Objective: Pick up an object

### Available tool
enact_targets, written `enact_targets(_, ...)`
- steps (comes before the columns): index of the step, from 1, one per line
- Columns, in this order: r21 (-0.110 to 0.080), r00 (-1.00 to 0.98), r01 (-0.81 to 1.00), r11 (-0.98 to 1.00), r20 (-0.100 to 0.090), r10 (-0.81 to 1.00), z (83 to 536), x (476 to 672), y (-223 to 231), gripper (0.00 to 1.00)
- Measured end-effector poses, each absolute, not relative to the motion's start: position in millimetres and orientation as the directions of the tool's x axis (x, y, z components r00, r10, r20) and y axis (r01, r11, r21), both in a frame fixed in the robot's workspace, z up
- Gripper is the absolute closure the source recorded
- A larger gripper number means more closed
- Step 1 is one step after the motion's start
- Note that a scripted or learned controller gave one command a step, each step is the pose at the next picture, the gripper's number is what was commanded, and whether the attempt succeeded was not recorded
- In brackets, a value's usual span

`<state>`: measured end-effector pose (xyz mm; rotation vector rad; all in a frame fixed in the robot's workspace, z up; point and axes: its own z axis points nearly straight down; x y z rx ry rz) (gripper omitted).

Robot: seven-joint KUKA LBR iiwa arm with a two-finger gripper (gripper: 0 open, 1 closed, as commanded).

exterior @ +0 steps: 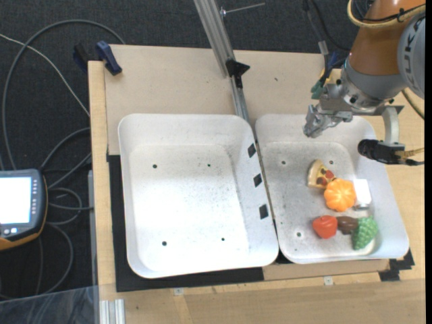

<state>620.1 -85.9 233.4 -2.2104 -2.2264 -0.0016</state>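
In the right bin (290, 241) lie several toy foods: a pizza slice (318, 174), an orange pumpkin (339, 194), a red tomato (325, 226), a small brown piece (347, 224), a green broccoli-like piece (365, 233) and a white block (362, 192). My gripper (314, 125) hangs over the far edge of that bin, above and behind the pizza slice, apart from all the objects. Nothing shows between its fingers.
The left bin (135, 147) sits beside the right one, with black clips along the shared rim. A metal pole (212, 25) slants up from the bench behind the bins. Cables and a teach pendant (17, 204) lie off the bench's left side.
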Motion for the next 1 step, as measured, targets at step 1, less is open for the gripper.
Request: enact_targets(1, 0.001, -0.008, 1.0, 0.008, 0.003, 1.0, 234.1, 629.2, -21.2, 1.0)
